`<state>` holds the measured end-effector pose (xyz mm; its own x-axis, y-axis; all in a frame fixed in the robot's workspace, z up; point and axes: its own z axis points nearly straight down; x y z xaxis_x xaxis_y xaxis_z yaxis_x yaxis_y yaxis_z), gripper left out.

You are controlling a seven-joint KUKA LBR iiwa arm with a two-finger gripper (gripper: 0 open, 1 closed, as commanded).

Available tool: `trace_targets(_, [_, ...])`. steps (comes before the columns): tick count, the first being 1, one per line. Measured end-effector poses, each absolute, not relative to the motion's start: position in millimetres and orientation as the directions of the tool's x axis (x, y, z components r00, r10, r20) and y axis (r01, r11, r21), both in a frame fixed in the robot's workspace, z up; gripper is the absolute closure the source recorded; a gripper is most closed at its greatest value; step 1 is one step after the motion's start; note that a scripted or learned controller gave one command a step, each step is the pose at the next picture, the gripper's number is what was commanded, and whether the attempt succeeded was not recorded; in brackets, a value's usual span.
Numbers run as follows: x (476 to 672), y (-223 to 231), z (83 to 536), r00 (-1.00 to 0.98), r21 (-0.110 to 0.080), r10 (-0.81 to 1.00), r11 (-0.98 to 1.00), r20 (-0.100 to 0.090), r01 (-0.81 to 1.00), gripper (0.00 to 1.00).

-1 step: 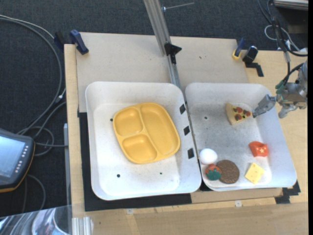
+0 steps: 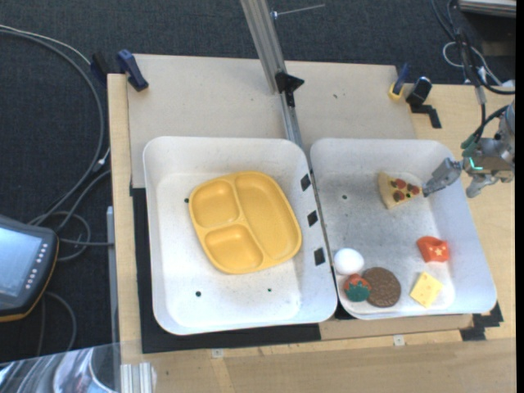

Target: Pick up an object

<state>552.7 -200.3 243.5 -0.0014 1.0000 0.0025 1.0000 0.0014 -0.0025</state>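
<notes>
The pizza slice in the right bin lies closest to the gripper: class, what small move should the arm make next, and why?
Probably a short move left and down, to centre the gripper over the pizza slice. The gripper sits at the right bin's far right edge with one finger just beside the slice, and nothing is between the jaws.

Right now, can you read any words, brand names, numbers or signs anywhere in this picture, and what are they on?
None can be read.
The handheld screen device at the left edge has a screen too dark and blurred to show text.
The yellow divided plate, the white bins and the toy food bear no lettering.
</notes>
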Motion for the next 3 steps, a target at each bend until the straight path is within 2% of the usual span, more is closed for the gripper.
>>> trace_targets(1, [558.3,-205.4,185.2,0.000,-0.008,1.000,0.000,0.003,1.000,0.00])
trace_targets(2, [567.3,-207.6,131.4,0.000,-0.001,1.000,0.000,0.002,1.000,0.00])
trace_targets(3, [566.4,-206.7,90.2,0.000,-0.007,1.000,0.000,0.003,1.000,0.00])
